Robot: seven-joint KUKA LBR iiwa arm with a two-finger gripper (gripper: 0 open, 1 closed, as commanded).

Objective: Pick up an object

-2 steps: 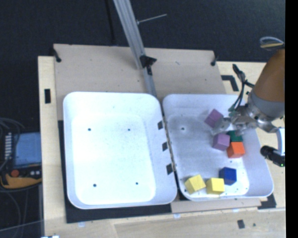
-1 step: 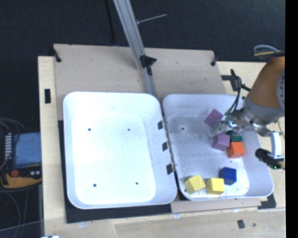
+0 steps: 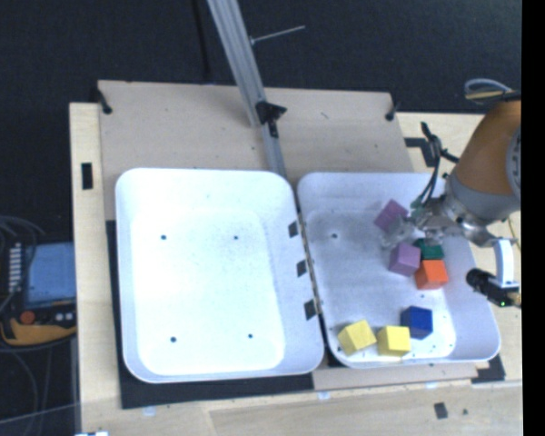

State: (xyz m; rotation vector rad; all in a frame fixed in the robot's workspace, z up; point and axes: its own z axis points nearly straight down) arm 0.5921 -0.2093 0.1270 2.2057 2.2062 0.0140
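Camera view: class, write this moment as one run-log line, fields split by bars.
arm: over right bin | gripper: low among purple blocks, beside orange block | grasp: unclear | yellow blocks, blue block: near front rim

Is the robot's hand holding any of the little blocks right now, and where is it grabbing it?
It cannot be told. The gripper is down among the purple blocks and the green block in the right bin, but its fingertips are too small to make out.
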